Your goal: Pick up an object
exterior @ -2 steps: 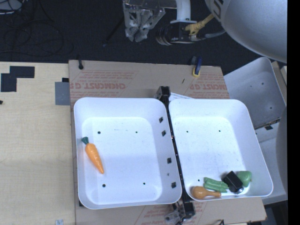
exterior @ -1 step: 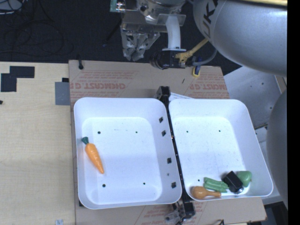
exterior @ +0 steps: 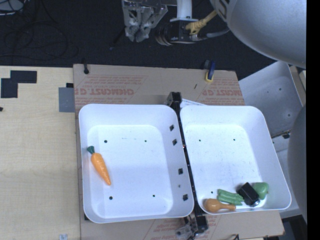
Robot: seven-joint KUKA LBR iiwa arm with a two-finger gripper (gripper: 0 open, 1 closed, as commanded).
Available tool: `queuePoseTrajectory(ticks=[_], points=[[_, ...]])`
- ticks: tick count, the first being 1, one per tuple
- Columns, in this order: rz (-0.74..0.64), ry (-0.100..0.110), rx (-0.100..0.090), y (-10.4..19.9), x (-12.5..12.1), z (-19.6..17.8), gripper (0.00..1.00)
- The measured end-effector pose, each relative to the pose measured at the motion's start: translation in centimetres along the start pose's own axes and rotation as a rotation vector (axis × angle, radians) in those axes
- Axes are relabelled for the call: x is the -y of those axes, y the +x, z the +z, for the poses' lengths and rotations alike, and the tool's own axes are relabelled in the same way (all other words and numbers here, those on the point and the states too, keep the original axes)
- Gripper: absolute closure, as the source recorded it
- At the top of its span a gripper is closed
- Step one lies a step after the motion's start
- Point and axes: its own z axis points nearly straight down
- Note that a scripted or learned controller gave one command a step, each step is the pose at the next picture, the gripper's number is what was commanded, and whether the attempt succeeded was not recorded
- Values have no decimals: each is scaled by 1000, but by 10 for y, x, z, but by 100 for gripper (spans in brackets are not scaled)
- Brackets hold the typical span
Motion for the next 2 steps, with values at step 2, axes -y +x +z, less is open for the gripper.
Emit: queuePoseTrajectory(ticks=[2], points=[[3,13,6,-16,1,66,100]])
